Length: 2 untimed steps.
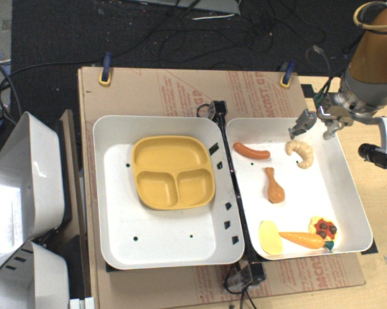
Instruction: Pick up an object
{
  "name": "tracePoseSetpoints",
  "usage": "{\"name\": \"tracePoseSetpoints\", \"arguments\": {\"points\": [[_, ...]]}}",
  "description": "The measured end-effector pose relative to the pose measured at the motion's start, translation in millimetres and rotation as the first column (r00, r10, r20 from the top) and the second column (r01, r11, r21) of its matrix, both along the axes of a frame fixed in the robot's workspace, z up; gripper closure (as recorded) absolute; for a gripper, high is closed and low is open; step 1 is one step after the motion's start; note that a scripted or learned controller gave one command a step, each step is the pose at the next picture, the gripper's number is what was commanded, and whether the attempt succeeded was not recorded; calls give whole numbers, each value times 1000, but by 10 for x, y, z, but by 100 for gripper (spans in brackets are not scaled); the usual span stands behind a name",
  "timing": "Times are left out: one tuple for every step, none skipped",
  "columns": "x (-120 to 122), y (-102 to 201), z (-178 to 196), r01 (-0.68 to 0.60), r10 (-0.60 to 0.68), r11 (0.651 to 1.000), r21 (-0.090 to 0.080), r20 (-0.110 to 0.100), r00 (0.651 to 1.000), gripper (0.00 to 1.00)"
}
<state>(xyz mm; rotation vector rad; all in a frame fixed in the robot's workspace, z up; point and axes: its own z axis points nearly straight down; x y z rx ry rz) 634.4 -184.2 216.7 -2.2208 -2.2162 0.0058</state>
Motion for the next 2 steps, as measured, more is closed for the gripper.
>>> {"name": "tracePoseSetpoints", "arguments": {"points": [[-63,60,-614,-1,1,1000,1,0,1000,0],[-101,-20,-1187,0,0,1000,-1,5,1000,0]]}}
